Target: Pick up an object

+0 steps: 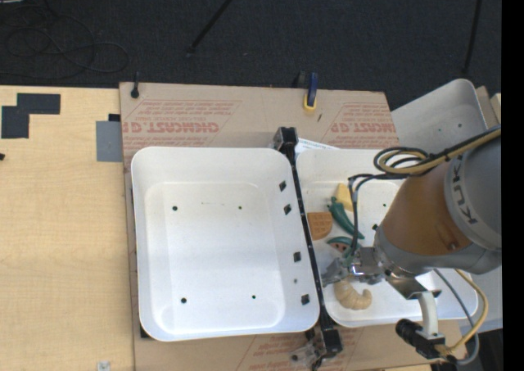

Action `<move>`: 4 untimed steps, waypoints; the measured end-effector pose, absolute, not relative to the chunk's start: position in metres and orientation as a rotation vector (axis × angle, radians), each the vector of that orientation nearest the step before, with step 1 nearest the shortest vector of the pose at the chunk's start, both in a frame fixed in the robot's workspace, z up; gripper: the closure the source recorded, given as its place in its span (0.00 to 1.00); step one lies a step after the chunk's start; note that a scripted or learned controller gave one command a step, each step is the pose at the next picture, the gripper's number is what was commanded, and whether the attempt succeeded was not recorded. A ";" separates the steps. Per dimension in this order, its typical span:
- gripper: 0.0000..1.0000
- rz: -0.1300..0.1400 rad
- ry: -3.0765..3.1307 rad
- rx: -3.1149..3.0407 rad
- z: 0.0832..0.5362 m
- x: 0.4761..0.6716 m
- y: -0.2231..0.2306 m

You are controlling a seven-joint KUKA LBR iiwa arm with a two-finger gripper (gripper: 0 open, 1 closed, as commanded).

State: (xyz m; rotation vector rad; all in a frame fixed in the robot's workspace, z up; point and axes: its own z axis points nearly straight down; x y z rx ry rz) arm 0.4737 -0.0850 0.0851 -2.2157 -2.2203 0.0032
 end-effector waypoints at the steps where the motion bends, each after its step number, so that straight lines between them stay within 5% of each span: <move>1: 1.00 0.003 -2.212 -2.226 0.098 0.475 -0.088; 2: 1.00 0.004 -2.212 -2.226 0.088 0.475 -0.082; 3: 1.00 -0.003 -2.226 -2.221 0.088 0.546 -0.083; 4: 1.00 0.003 -2.215 -2.224 0.088 0.485 -0.115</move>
